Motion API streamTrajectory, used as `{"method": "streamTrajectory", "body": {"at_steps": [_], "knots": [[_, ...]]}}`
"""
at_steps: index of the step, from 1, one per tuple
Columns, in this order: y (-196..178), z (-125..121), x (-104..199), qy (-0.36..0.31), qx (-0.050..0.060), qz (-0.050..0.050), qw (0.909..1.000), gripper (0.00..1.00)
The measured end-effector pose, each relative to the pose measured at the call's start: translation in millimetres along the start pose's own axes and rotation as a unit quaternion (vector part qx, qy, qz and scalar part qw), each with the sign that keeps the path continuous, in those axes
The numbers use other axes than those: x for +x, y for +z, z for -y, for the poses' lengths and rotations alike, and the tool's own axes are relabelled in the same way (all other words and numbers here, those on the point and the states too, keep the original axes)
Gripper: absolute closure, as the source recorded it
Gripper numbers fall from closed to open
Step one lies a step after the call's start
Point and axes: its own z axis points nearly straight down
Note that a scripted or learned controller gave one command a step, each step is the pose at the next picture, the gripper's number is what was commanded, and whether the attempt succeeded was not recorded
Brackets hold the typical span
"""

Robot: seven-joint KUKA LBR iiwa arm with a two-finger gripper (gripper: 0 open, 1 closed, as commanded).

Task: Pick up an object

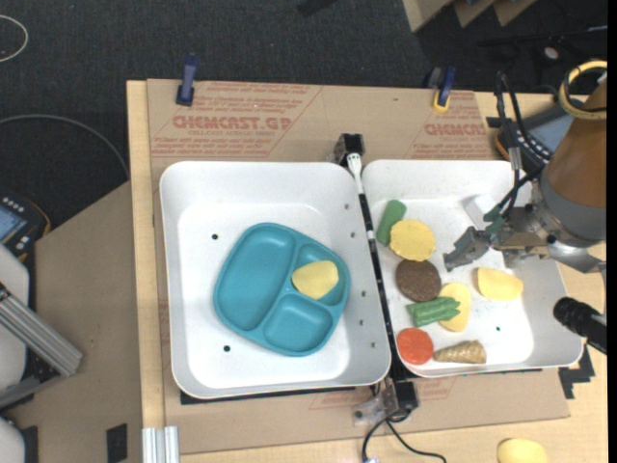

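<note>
The left bin (183, 258) holds a teal divided plate (255, 283), tilted on the bin floor, with a pale yellow food piece (315, 278) lying in its right-hand compartment. In the right bin (434, 174) the toy foods crowd the left half: a green piece (389, 222) at the far left, partly covered by a yellow round piece (413, 240); a brown patty (418, 279) just nearer; a green pepper-like piece (433, 310) lying over another yellow piece (457, 307), hiding much of it; a red round piece (415, 344) at the near edge touching a tan cone-shaped piece (461, 353). A yellow wedge (497, 284) lies apart to the right. The gripper (467, 249) hangs above the bin floor between the yellow round piece and the wedge; its dark fingers look slightly spread with nothing between them, though they are small and blurred. The arm (578, 177) is cut off at the right edge
</note>
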Motion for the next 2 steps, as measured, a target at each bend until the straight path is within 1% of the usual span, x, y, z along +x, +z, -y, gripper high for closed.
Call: {"method": "streamTrajectory", "body": {"at_steps": [1,2], "knots": [[78,3,110,-0.002,0.01,-0.002,0.9999,0.0],[64,1,102,0.004,0.004,0.0,1.0,1.0]]}}
